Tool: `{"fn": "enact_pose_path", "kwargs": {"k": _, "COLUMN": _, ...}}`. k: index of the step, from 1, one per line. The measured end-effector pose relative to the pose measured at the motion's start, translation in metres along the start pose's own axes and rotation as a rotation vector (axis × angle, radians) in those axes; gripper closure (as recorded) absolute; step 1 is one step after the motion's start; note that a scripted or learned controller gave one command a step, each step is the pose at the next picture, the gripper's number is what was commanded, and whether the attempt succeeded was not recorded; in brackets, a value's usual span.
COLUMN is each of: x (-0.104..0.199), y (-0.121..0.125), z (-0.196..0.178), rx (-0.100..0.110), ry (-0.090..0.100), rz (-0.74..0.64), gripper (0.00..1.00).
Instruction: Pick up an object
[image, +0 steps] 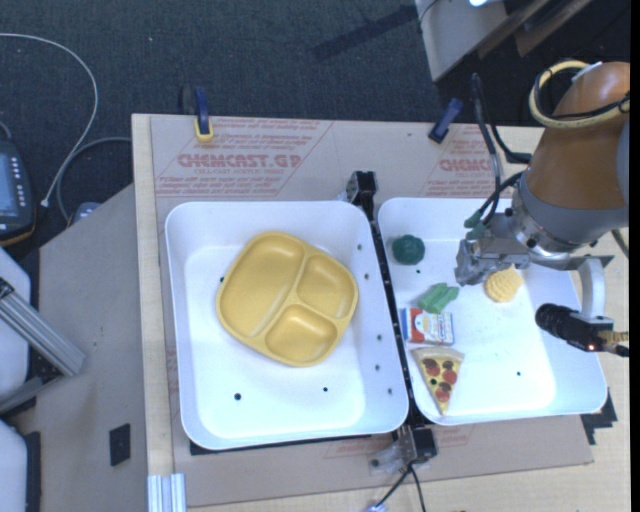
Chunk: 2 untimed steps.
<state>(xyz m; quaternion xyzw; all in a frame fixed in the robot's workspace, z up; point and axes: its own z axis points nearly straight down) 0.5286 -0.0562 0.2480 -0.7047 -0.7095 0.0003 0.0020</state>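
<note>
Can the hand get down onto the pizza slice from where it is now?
Probably yes. The pizza slice lies flat and alone at the near edge of the right bin, with nothing on top of it. The hand hangs further back, near the yellow corn.

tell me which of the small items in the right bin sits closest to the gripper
The yellow corn-like piece, lying right beside the gripper. The dark green round item, green leafy piece, small carton and pizza slice lie farther left or nearer the camera.

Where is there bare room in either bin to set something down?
Left bin: bare floor along its near edge, below the yellow tray. Right bin: free right of the pizza slice. Crowded by the divider: green ball, carton.
</note>
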Motion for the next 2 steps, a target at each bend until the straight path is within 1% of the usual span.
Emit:
{"fn": "enact_pose_path", "kwargs": {"k": 1, "x": 0.057, "y": -0.005, "z": -0.001, "rx": 0.0, "ry": 0.0, "rz": 0.001, "gripper": 1.0}}
{"fn": "enact_pose_path", "kwargs": {"k": 2, "x": 0.104, "y": -0.018, "z": 0.007, "rx": 0.002, "ry": -0.001, "rz": 0.002, "gripper": 1.0}}
